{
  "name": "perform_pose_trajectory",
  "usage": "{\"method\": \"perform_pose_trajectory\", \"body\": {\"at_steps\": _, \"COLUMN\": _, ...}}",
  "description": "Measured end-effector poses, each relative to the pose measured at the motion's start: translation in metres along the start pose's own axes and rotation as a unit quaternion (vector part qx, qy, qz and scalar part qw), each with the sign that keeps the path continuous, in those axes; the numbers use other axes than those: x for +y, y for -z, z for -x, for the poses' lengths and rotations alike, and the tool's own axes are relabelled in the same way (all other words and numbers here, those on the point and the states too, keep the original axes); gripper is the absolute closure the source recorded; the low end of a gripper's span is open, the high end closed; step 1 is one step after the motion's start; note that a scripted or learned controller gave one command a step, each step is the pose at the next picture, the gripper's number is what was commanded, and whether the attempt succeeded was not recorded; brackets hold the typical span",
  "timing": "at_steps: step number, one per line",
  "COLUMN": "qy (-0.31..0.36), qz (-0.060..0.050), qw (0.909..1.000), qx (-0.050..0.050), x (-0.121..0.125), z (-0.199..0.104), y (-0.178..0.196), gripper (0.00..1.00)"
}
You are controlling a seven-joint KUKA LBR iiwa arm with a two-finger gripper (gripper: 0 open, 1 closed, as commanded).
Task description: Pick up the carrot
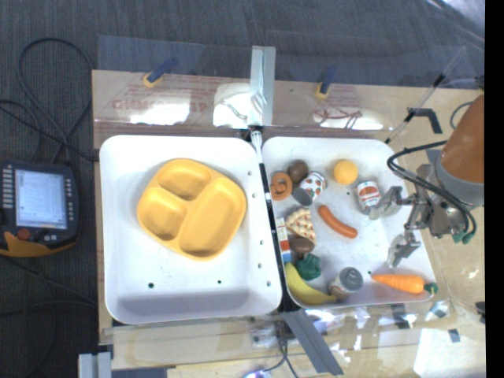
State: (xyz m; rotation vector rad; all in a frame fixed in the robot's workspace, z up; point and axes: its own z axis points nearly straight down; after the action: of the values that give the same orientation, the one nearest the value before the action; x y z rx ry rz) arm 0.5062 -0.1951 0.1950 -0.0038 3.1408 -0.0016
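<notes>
Orange carrot [401,283] with green stem end, laid flat near right bin [370,146] front corner, gripper [398,225] fingers spread, nothing held

Carrot [402,283] in right bin [378,146], plate [191,208] in left.

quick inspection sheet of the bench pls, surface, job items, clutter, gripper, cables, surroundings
surface: two shallow white bins side by side; left bin holds a yellow divided plate; right bin holds the toys.
job's things: carrot lies flat near the right bin's front right corner, nothing gripping it.
clutter: sausage, banana, yellow ball, donut, pizza slice, small can.
grippers: gripper hangs over the right bin's right side, behind the carrot, apart from it.
cables: black cable loops by the wrist; another cable lies on the floor at left.
surroundings: teach pendant on dark carpet at left.
</notes>
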Motion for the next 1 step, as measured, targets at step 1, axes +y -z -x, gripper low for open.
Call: {"method": "perform_pose_trajectory", "body": {"at_steps": 1, "qy": 0.126, "qz": 0.001, "qw": 0.992, "qx": 0.002, "x": -0.0276, "z": -0.0221, "y": -0.0868, "gripper": 0.0}}
